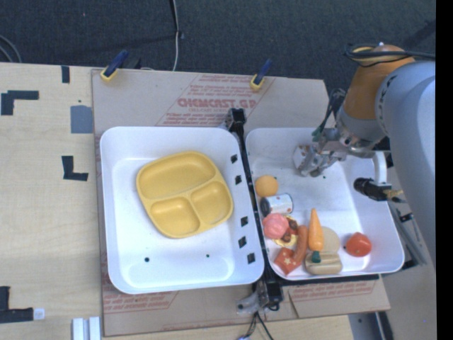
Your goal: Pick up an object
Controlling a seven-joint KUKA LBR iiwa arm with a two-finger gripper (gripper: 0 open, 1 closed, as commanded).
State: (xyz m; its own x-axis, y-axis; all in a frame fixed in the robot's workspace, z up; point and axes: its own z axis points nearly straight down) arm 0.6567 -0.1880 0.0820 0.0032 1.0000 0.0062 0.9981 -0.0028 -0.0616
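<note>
My gripper (309,163) hangs over the far part of the right bin (283,139), above bare white floor, with nothing visible between its fingers. Toy foods lie nearer the front of that bin: a small orange ball (266,185), a white can (277,204), a pink piece (276,226), an upright carrot (315,230), a red piece (287,261), a tan piece (323,263) and a red tomato (358,244). The orange ball is the closest item to the gripper, down and to its left.
The left bin (117,211) holds a yellow divided plate (185,193). A black divider with clips (243,190) runs between the bins. The grey arm with its orange band (368,91) comes in from the right. A black part (369,188) sticks over the right bin's edge.
</note>
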